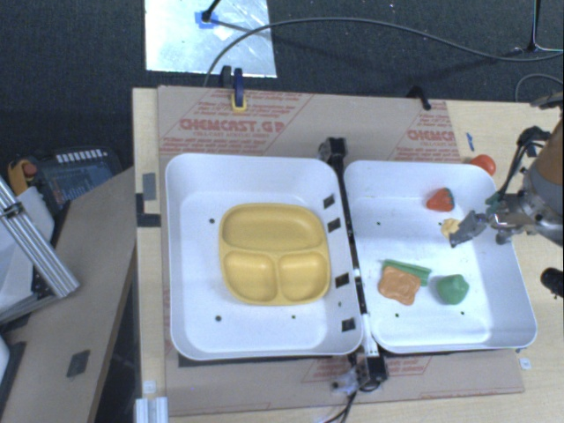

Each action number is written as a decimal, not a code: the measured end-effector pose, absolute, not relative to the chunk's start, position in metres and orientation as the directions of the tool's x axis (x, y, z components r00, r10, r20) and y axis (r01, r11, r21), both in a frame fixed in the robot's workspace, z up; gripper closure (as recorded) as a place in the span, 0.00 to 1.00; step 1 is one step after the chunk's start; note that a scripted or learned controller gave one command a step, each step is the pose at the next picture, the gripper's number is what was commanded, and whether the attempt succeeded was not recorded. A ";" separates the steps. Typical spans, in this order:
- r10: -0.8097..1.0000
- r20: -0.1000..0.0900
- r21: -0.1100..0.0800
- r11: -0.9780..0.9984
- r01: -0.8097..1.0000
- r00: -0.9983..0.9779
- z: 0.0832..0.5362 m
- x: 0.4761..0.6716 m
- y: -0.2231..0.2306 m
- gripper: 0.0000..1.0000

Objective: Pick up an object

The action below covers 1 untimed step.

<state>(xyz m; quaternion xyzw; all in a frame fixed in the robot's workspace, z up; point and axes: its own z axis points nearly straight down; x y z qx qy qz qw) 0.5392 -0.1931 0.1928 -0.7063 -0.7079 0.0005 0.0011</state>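
Gripper [464, 231] sits near the right bin's [502, 324] right edge, fingers' gap impossible to judge, beside a small pale-yellow piece [449, 227] that looks light and slippery, best pinched across its middle.

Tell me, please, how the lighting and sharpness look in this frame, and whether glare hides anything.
Camera view: even, soft light; faint shadows under the yellow tray; strong glare on the foil sheet behind the bench; the small items near the gripper in the right bin are soft and low in detail; the dark floor is underexposed.
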 end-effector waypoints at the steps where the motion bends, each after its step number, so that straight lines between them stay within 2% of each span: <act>1: 1.000 0.001 -0.002 0.001 1.000 -0.001 0.130 0.541 -0.192 0.00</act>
